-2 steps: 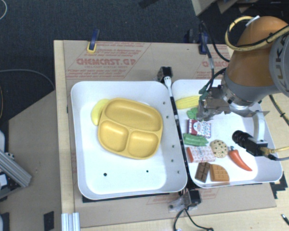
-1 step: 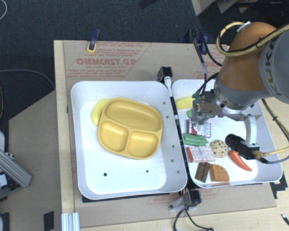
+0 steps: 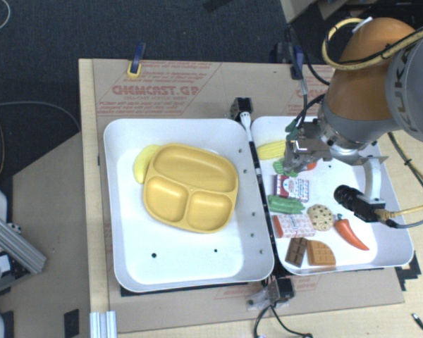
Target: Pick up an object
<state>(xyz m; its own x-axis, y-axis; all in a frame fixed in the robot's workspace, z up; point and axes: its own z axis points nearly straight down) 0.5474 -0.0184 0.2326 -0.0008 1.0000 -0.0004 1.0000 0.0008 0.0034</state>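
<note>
On cardboard (image 3: 162, 83): red "CHEMCAST GP" print; pincer (image 3: 294, 162) state unclear, over right bin (image 3: 398, 241).

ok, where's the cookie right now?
The cookie lies in the right bin, toward its near side, just right of the pink-checked packet and left of the red chili pepper.

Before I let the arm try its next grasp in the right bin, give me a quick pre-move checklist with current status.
1. Hand is over the right bin: ok, near its upper left, by the corn cob.
2. Hand holds nothing yet: cannot tell; the wrist hides it.
3. Targets reachable: ok; the red-and-white packet and green pea pod lie just below the hand.
4. Items spaced for a clean grasp: not ok; packet, pod, cookie and chocolate bar crowd together.
5. Left bin out of the way: ok; yellow divided tray sits inside.
</note>
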